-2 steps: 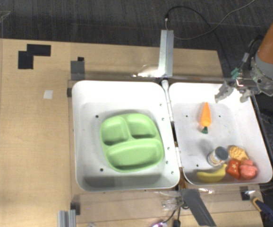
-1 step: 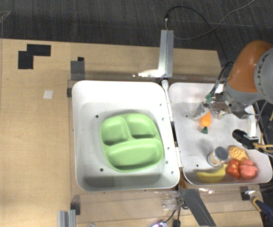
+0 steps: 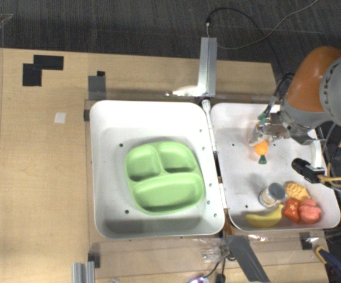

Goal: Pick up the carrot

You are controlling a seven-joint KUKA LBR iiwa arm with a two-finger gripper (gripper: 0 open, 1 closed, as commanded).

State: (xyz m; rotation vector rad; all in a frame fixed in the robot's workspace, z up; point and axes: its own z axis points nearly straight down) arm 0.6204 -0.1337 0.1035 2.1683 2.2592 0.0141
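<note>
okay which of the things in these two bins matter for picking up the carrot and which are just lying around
Part of the job:
carrot, right bin
gripper, just above the carrot

Just lying about:
green divided plate, left bin
banana
red pepper
scissors
small can

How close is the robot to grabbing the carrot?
Done: the arm has reached into the right bin, and its pincer sits just above the carrot. In hand: nothing clearly; the carrot looks to be lying on the bin floor. Left: gripping it and lifting it.
</note>
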